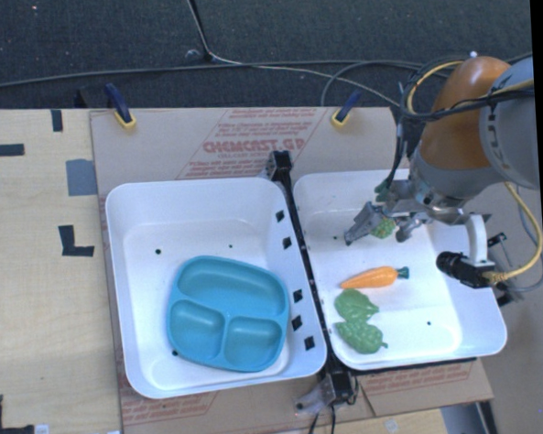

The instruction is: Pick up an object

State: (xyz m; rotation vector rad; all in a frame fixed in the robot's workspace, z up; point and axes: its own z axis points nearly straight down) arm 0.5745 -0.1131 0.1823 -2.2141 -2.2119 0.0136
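In the right bin (476, 337) lie an orange carrot (374, 278) with a green top and, just in front of it, two leafy green toy vegetables (358, 322). My gripper (379, 234) hovers over the back of this bin, a little behind the carrot. Its two dark fingers (358, 229) are spread apart. A small green object (383, 229) shows in the gap between them, and neither finger visibly presses on it. I cannot tell whether this object rests on the bin floor or is lifted.
The left bin (130, 229) holds a blue divided plate (228, 312). A black divider (297, 256) runs between the bins. The grey arm with its orange band (462, 108) and cables stands over the right bin's back right corner.
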